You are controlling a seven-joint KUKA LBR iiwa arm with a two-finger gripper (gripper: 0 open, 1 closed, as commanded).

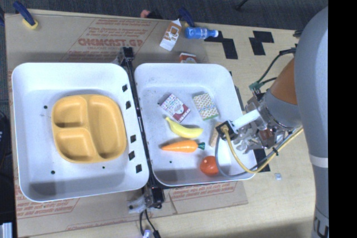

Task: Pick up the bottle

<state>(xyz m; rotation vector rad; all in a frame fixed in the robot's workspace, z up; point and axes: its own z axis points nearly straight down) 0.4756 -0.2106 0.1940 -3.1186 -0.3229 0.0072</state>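
A small blue bottle (199, 33) lies on its side on the cardboard behind the right bin (146, 120), outside both bins. My gripper (249, 140) hangs over the right bin's right rim, far from the bottle and toward the front. Nothing shows between it and the bin wall. Inside the right bin lie a red and white carton (174, 107), a patterned packet (204, 105), a banana (183, 129), a carrot (181, 146) and a red tomato (209, 165).
The left bin (22, 120) holds a yellow divided plate (88, 127). A small milk carton (170, 35) lies on the cardboard just left of the bottle. Another small item (187, 57) sits at the right bin's back rim. Black clips (127, 54) join the bins.
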